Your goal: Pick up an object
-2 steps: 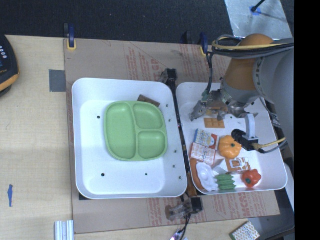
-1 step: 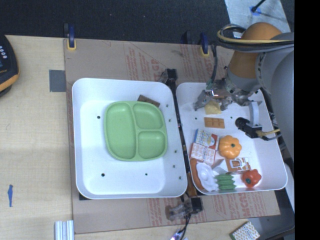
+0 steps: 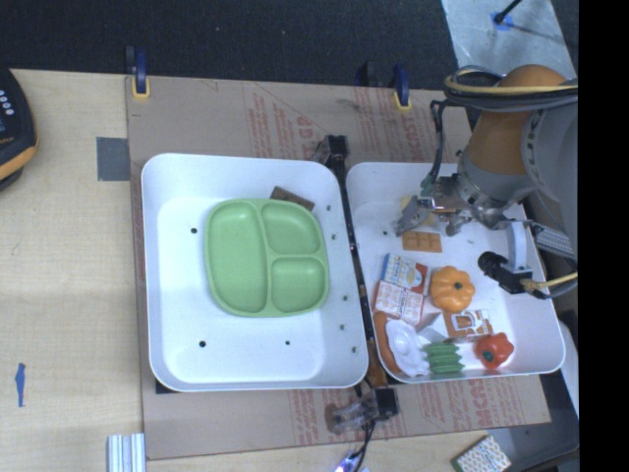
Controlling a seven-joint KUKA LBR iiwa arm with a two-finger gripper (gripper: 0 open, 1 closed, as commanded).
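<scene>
- Two white bins: left bin (image 3: 177, 362) carries a green divided plate (image 3: 265, 257); right bin (image 3: 378, 190) has the clutter.
- We see the gripper (image 3: 432, 214) low over the right bin's far end; whether it grips anything, we cannot tell.
- Nearest pick: small orange cracker (image 3: 422, 241), just camera-side of the gripper.
- Orange pumpkin (image 3: 451, 288) sits further toward the camera.
</scene>
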